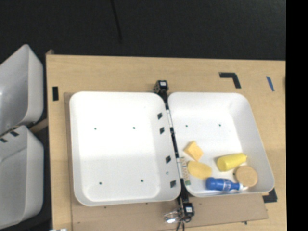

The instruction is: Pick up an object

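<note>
In the right bin (240, 110) lie a yellow wedge (194, 150), a yellow oval piece (199, 169), a yellow cylinder (231, 161), a blue bottle (222, 185) and a tan disc (247, 175), close together.

White bins (115, 105) on a tan bench (120, 71); three yellow pieces (194, 150), a blue bottle (222, 185), perhaps a cork-brown disc (247, 175).

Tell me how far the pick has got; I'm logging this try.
Nothing looks done: the wedge, lemon, yellow cylinder, blue bottle and cork disc all lie in the right bin. Nothing is in hand. Approach, grasp and lift remain.
</note>
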### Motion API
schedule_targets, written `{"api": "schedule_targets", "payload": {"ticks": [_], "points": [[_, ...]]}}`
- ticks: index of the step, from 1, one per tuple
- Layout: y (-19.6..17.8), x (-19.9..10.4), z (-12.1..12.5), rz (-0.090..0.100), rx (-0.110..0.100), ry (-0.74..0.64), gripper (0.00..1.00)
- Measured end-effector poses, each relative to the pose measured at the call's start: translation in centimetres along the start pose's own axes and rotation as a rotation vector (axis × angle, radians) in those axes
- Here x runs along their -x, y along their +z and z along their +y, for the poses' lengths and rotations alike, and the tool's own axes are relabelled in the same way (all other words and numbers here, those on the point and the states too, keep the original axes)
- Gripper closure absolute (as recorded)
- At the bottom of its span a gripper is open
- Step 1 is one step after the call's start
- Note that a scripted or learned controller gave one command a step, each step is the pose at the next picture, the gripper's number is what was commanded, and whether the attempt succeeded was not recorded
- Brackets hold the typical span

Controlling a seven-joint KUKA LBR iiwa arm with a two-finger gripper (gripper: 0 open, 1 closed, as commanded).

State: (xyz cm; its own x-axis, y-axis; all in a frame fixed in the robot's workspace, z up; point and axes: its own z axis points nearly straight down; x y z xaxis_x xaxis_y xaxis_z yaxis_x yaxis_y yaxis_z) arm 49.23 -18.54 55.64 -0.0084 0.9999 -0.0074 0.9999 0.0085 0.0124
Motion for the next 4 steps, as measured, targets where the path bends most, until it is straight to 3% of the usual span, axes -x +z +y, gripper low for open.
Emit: {"api": "schedule_targets", "payload": {"ticks": [1,2,3,4], "points": [[11.8,-5.8,-0.1,0.010,-0.024,-0.003,1.00],[0.0,-6.7,0.6,0.003,0.000,-0.002,1.00],[0.8,4.5,-0.2,0.002,-0.015,0.010,1.00],[16.5,-1.7,-0.3,0.013,-0.030,-0.003,1.00]]}}
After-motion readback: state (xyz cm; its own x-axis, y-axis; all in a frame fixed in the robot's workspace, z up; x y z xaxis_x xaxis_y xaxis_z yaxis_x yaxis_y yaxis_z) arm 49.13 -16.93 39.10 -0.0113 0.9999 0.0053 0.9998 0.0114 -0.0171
